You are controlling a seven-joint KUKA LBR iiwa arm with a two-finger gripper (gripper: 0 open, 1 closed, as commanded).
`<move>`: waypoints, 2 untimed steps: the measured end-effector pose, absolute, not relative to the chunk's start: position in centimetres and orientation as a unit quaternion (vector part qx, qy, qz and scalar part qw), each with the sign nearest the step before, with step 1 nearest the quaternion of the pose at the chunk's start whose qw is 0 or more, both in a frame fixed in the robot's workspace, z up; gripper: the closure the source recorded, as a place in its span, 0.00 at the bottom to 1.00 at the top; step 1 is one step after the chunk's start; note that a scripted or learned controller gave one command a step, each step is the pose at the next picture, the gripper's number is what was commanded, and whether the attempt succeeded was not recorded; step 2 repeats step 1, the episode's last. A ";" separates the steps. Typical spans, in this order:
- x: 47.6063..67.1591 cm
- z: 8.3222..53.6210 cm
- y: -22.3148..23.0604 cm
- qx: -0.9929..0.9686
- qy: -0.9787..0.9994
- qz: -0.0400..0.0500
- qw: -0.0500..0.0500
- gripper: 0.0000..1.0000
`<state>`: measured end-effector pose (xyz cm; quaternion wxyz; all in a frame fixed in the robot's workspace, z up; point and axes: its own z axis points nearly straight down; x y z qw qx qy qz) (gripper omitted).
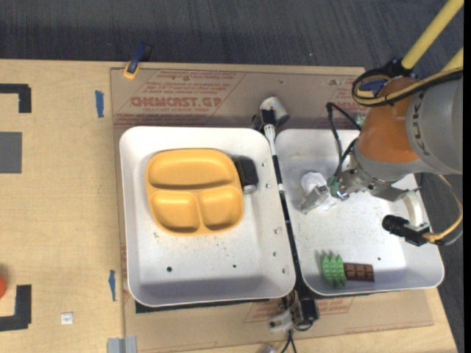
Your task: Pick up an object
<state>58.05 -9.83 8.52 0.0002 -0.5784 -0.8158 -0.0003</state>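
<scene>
The gripper (318,195) sits low over the right bin (412,271), toward its upper left part, but its fingers blur into pale metal against the white floor, so I cannot tell whether it is open or closed, or whether it grips anything. The grey arm (434,131) with its orange band (386,131) reaches in from the right. Near the bin's front edge, well apart from the gripper, lie a green studded block (333,269) and a brown block (360,273), touching side by side. In the left bin (147,271) rests a yellow divided tray (195,190), with a small black object (246,173) at its right edge.
</scene>
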 end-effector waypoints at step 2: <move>56.8 8.8 -10.0 -0.468 -0.884 0.000 0.000 0.00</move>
